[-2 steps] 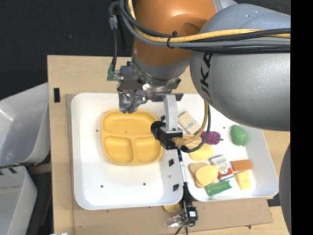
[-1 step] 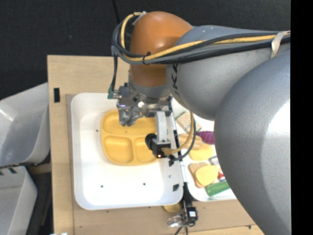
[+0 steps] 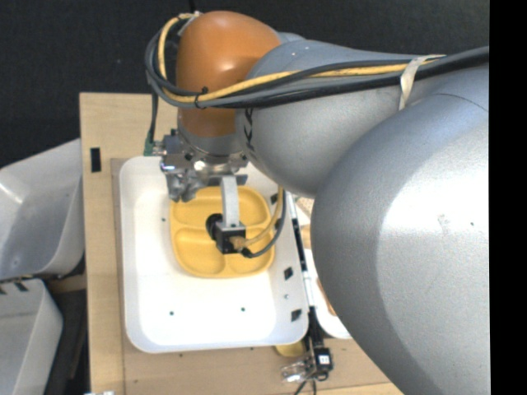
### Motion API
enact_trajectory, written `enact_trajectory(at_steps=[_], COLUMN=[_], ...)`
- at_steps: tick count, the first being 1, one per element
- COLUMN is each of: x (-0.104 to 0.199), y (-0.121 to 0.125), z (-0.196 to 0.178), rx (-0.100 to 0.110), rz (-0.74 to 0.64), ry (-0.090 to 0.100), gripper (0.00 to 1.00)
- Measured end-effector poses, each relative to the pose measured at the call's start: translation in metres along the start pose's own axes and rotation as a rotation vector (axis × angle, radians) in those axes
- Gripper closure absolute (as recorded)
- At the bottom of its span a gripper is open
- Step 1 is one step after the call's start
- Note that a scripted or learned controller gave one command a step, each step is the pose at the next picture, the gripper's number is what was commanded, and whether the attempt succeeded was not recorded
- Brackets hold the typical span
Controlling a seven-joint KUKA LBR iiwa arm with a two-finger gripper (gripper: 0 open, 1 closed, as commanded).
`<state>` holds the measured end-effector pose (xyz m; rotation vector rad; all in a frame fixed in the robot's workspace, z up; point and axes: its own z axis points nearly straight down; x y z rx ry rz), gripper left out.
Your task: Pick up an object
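Yellow dish (image 3: 194, 253) (glossy, compartmented) lies under the claw (image 3: 186, 191), its state impossible to tell.

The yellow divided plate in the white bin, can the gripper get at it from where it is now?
Probably yes: the gripper hangs directly over the yellow plate in the white bin, with no other object between them.

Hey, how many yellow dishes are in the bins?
1. A yellow divided dish lies in the left bin, under the end effector. The arm blocks the view's right, so others may be hidden.
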<state>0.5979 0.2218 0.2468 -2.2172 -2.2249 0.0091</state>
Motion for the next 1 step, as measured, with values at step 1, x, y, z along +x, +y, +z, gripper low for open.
enact_trajectory(at_steps=[1], x=[-0.0277], y=[-0.0403], z=[0.0064], rx=[0.005], rz=[0.005], ry=[-0.002], gripper=[1.0])
